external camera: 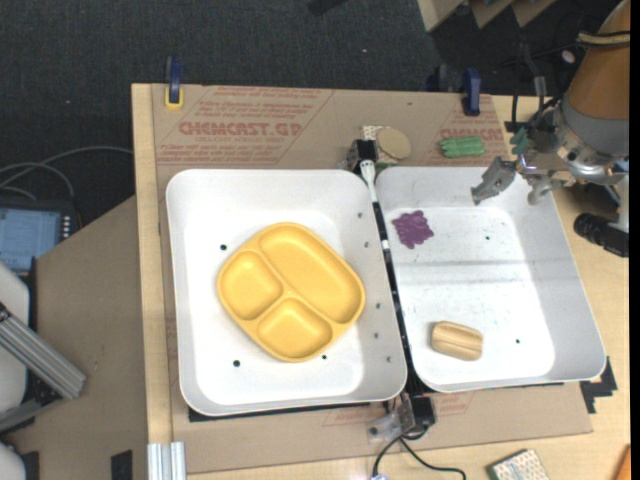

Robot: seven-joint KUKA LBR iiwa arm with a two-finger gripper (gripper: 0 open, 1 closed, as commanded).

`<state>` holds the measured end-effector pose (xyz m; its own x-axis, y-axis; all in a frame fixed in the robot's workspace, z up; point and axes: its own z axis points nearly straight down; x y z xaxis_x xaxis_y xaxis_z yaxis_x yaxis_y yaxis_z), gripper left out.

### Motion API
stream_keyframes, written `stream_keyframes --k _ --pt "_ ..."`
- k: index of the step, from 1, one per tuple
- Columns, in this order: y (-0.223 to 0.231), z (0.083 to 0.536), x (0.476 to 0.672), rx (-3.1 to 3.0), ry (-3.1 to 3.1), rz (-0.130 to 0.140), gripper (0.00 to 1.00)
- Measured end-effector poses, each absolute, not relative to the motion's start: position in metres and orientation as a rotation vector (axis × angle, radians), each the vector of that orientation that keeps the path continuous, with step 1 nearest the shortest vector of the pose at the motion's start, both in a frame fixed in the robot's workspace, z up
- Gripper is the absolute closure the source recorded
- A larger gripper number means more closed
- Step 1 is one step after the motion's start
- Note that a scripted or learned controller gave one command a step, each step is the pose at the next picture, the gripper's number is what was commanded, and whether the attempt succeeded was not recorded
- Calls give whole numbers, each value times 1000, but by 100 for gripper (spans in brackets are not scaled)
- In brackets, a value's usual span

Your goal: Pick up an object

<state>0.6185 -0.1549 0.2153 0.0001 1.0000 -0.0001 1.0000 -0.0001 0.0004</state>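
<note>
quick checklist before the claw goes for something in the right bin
1. Targets present in the right bin: purple object near its far left corner, tan block near its front edge. Ok.
2. Targets apart from each other, with room around each: ok.
3. Claw carries nothing between its fingers: ok.
4. Claw over a target: not ok; it sits at the bin's far right edge, away from both.
5. Fingers spread for a grasp: ok, they look apart.
6. Yellow divided plate lies in the left bin, out of the path: ok.
</note>
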Motion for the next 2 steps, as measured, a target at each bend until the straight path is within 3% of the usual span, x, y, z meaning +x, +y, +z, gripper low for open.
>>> stream_keyframes --k 1,2 --pt "-146 82 662 2216 2225 2 0" --pt "-90 85 667 2217 2228 1 0"
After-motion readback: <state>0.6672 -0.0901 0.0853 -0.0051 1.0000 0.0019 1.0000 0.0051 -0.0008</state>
